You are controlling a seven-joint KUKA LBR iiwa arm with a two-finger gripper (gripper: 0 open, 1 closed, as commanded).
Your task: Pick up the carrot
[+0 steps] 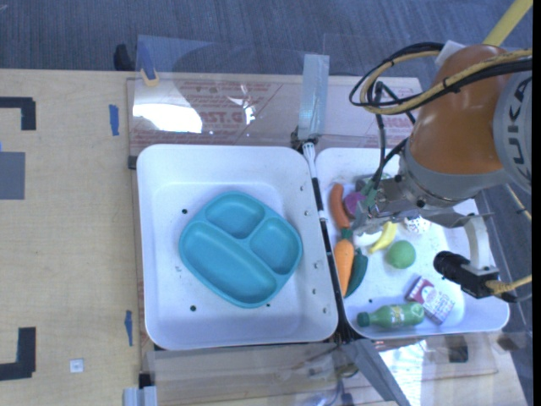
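- The grey arm point(473, 134), with its orange band above the wrist, reaches in from the right and hangs over the right bin point(494, 311).
- Its gripper point(372, 214) sits low over the left part of that bin, among the toy foods clustered there.
- The arm's own body and cables cover most of the fingers, so whether they are spread or closed cannot be told, and nothing can be seen held between them.
- The carrot point(344, 263) lies in the right bin along its left wall, just beside the divider between the two bins, its length running roughly up and down the view.
- The carrot rests just below the gripper; whether the two touch cannot be told.
- A dark green vegetable point(358, 271) lies against the carrot's right side.
- A second orange-red piece point(338, 205) lies further up the same wall, close to the gripper's left side.
- A banana point(385, 237) sits just right of the gripper, and a lime-green round fruit point(401, 255) lies beside it.
- A green bottle point(390, 315) lies on its side near the bin's front edge, with a small carton point(429, 299) just to its right.
- The left bin point(161, 260) holds a teal divided plate point(241, 248), well apart from the carrot.
- Both bins rest on the pale wooden tabletop point(59, 227).
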